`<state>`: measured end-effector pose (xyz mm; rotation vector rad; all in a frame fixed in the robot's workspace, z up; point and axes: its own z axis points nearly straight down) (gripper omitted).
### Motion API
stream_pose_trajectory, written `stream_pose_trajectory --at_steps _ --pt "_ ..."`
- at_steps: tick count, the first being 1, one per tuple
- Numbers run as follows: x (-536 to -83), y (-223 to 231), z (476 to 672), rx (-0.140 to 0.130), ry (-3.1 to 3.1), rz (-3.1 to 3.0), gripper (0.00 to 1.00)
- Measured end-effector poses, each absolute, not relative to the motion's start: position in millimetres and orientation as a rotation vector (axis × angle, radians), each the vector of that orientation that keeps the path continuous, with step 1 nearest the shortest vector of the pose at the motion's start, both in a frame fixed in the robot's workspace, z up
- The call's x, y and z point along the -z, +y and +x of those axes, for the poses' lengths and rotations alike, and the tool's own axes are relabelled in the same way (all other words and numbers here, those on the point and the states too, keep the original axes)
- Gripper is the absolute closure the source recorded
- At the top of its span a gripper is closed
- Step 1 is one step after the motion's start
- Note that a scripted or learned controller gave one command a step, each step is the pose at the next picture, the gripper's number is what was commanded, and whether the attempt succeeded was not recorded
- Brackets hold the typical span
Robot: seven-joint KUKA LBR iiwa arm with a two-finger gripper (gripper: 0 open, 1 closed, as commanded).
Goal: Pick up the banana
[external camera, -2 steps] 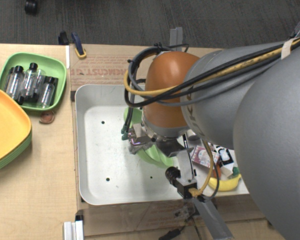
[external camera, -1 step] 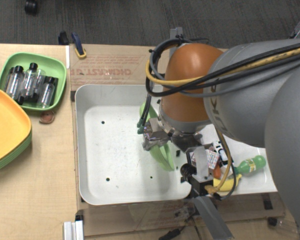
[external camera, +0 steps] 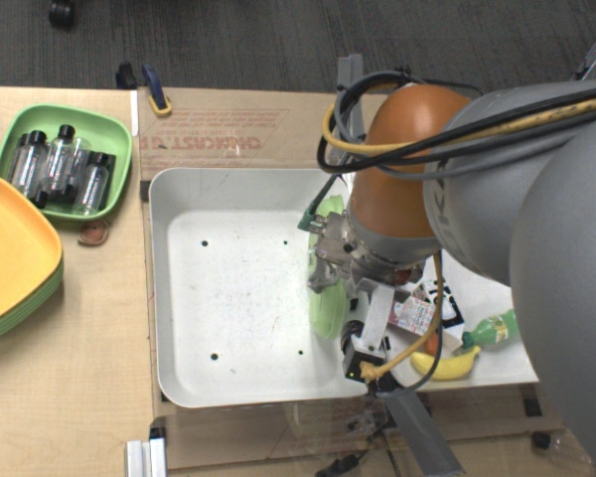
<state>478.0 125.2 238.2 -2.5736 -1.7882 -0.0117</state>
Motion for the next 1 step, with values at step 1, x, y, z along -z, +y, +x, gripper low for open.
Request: stream_pose_trajectory --at_steps 1 --pt "-221.6 93.7 482.2 0.041 -2.026 -2.398 1.00"
